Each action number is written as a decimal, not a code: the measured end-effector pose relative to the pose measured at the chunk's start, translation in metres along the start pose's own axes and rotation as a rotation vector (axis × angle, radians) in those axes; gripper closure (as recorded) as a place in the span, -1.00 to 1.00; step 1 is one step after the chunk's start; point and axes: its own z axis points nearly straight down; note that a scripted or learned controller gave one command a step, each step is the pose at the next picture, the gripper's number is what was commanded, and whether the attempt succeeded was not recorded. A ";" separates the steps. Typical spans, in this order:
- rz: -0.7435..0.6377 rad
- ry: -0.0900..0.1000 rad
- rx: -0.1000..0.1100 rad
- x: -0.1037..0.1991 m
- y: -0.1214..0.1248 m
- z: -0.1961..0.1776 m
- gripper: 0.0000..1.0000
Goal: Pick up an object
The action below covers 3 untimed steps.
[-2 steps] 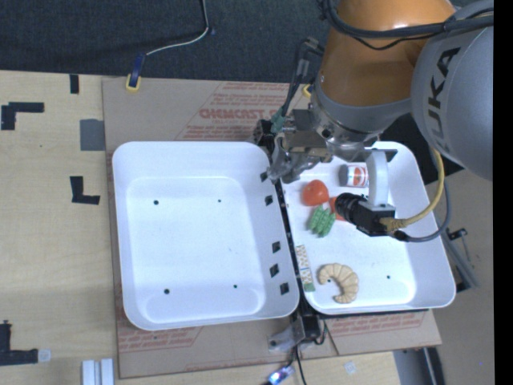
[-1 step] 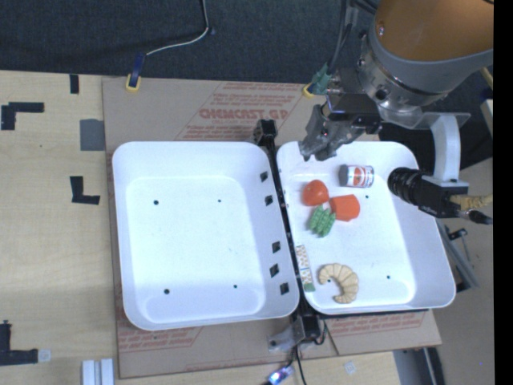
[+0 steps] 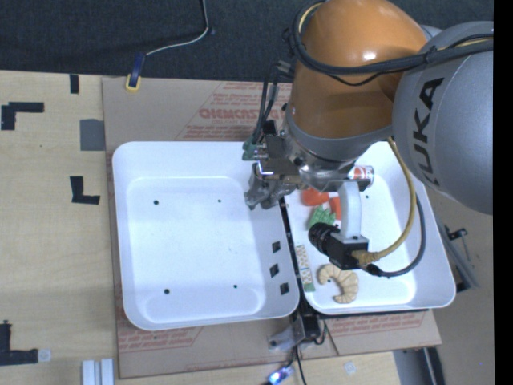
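Nearest us, grey KUKA arm with orange band [image 3: 361, 46]; below it two shallow white plastic bins [image 3: 192, 311]; metal two-finger gripper [image 3: 260, 195] at their divider, finger state indeterminable; tan croissant-shaped toy [image 3: 341, 283] in right bin.

Two shallow white plastic bins, left [image 3: 192, 239] and right [image 3: 417, 287], smooth with a faint sheen. Flat brown cardboard sheet [image 3: 176, 111] beneath them, matt, printed in red. Light wood-toned table [image 3: 48, 239], matt, marked with black tape. Dark cloth backdrop [image 3: 96, 14] at 12 o'clock, rough-woven. Orange band of the arm [image 3: 361, 46], glossy, with bright highlights; grey arm casing [image 3: 457, 127], smooth satin. Grey metal claw [image 3: 263, 184], dull. Tan crescent-shaped pastry toy [image 3: 341, 283], matt.
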 end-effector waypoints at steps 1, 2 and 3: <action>0.007 0.001 -0.010 -0.036 -0.005 0.030 1.00; 0.002 0.005 -0.022 -0.033 -0.005 -0.055 1.00; 0.000 0.003 -0.009 0.000 -0.006 -0.016 1.00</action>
